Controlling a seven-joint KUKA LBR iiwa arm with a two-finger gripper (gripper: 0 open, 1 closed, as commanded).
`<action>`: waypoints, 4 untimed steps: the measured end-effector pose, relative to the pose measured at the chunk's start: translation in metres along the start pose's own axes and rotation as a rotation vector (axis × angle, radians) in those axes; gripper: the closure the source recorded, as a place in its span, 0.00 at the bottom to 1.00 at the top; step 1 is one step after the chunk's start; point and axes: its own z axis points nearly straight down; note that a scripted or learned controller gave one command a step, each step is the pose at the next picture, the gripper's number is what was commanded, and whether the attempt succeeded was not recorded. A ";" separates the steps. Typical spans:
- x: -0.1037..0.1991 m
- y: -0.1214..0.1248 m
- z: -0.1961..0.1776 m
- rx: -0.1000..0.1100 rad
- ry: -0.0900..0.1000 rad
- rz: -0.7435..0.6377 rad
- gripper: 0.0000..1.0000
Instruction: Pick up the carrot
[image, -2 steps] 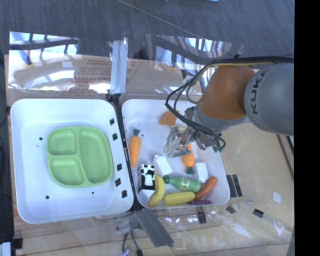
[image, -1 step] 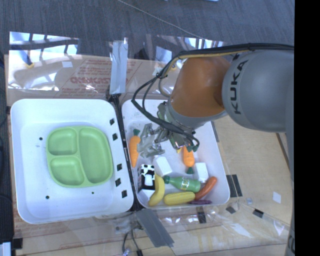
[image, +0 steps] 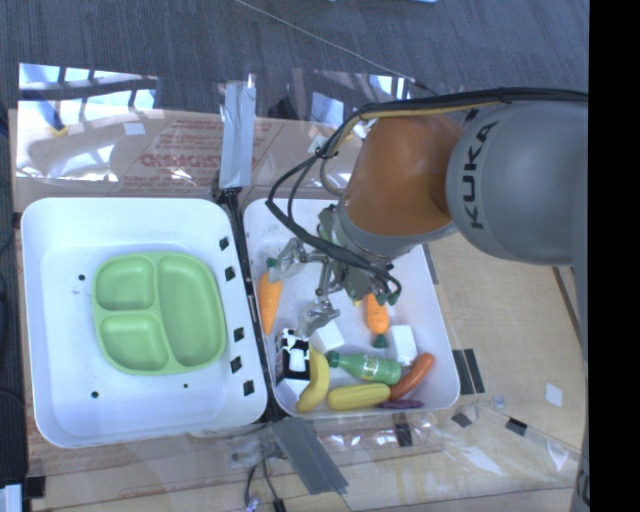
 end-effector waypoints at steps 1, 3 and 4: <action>0.021 -0.036 0.075 0.006 -0.019 -0.038 0.00; -0.060 -0.072 0.063 0.005 -0.010 -0.124 1.00; -0.060 -0.072 0.063 0.005 -0.011 -0.124 0.00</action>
